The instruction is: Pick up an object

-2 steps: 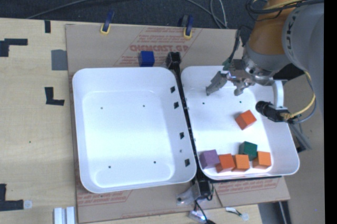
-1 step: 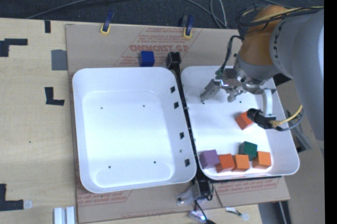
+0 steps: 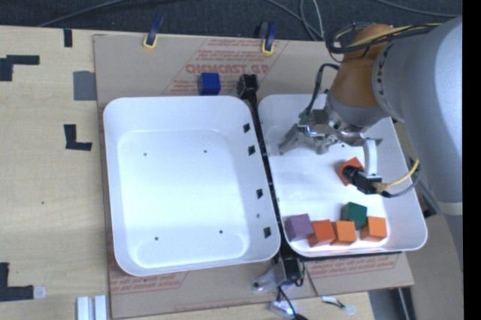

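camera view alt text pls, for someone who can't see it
A grey robot arm reaches from the right over the right white bin, its gripper above the bin floor. Purple, orange and green blocks sit along the near edge; the left white bin adjoins.

Both shallow white plastic bins (image 3: pixel 180 112) look smooth with a soft gloss. Under them lies a matt brown cardboard sheet (image 3: pixel 225 63) printed in red, on a pale wooden bench top (image 3: pixel 45 183). The small coloured cube blocks (image 3: pixel 346 230) at the right bin's near edge look matt.
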